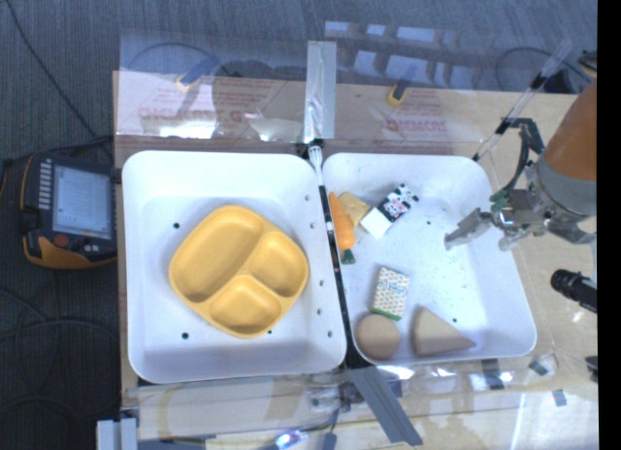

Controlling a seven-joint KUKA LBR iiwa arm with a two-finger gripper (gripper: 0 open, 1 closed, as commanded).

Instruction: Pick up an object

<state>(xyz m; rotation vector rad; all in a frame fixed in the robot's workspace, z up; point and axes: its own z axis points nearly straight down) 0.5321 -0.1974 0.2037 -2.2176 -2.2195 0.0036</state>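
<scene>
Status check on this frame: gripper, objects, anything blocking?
Gripper over right bin, nothing between fingers. Wedge, patterned packet lie loose. No obstruction.

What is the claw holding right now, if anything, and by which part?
Nothing. The claw hangs over bare floor in the right bin, apart from the cone-shaped piece and the patterned packet; nothing sits between its fingers.
</scene>
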